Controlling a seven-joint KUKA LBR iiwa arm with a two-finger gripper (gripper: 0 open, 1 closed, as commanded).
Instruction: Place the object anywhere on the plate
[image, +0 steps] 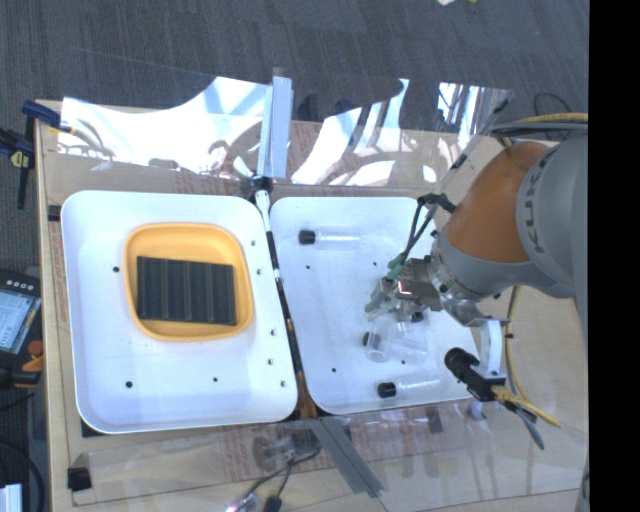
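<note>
Evidently you're at the grasp — gripper (400, 305) low at the right bin's (340, 380) three o'clock; its opening, I cannot tell. Next: carry toward nine o'clock — yellow plate (190, 245).

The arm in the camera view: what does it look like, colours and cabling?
A bulky grey KUKA arm with a broad orange band above the wrist. A thin green cable runs down to a small metallic gripper, beside a black fitting.
</note>
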